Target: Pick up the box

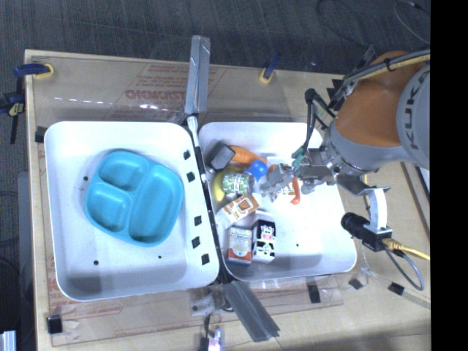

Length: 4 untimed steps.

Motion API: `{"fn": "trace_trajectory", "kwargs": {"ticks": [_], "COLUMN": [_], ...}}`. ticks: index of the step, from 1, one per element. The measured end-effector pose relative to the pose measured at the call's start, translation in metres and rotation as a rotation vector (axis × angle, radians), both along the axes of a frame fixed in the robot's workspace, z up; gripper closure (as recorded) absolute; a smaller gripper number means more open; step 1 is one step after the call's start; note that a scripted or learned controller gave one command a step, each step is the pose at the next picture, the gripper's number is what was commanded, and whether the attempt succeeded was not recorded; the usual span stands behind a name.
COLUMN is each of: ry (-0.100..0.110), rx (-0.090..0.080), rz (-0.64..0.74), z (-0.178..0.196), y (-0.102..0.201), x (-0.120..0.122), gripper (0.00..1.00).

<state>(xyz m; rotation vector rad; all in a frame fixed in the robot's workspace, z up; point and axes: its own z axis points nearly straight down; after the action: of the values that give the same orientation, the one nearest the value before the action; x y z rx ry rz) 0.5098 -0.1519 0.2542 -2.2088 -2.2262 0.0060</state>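
Reaching from the right, the gripper hangs beside the box.

arm: white letters "KU" at the frame edge | bench: red mirrored print, unreadable

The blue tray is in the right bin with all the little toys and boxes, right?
Not quite. The blue tray lies in the left bin, by itself. The little toys and boxes are in the right bin, where the gripper is. The camera view shows this.
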Motion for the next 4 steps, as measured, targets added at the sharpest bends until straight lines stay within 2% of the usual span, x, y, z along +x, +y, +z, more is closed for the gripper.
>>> {"fn": "trace_trajectory", "kwargs": {"ticks": [1, 2, 3, 4], "ry": [-0.02, -0.049, -0.05, -0.018], "rx": [-0.005, -0.028, -0.02, -0.013], "rz": [0.205, 0.158, -0.041, -0.037], "z": [-0.141, -0.148, -0.149, -0.151], "y": [0.029, 0.042, 0.045, 0.047], "x": [-0.014, -0.022, -0.022, -0.029], "gripper": [0.0, 0.0, 0.0, 1.0]}}
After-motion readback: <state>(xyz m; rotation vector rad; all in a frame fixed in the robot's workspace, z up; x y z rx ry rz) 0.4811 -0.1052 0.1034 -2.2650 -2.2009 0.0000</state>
